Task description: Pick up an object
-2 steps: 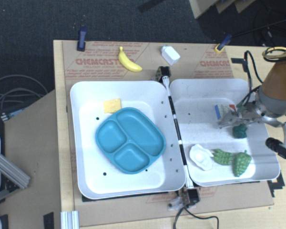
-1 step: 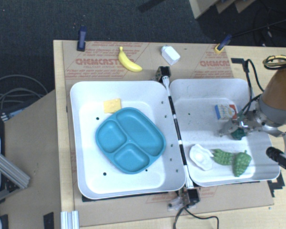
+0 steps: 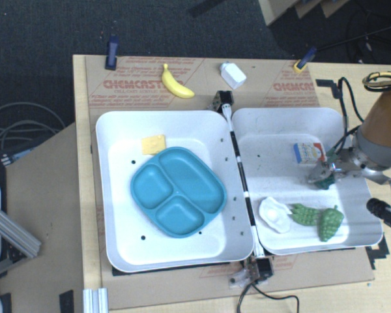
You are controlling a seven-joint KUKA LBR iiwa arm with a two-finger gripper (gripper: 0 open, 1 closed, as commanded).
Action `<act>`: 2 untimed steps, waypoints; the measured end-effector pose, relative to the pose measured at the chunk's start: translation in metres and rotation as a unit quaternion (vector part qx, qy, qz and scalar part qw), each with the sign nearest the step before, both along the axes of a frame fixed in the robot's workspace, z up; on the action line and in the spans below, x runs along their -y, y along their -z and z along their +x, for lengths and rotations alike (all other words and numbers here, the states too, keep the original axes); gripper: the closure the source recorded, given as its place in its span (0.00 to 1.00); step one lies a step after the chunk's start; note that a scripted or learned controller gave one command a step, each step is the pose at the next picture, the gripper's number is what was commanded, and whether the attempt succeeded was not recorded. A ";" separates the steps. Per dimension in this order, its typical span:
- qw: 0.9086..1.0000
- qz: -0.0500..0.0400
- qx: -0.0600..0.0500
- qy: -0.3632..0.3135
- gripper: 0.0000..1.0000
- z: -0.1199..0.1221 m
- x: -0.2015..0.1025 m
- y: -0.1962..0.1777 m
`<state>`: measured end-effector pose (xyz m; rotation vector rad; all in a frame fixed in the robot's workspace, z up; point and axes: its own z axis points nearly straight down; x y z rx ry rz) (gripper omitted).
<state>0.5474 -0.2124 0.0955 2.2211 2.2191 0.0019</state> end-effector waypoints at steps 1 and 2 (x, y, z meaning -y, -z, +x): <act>1.000 0.001 0.000 -0.001 1.00 0.053 -0.082 -0.009; 1.000 0.000 0.000 -0.001 1.00 0.024 -0.139 -0.114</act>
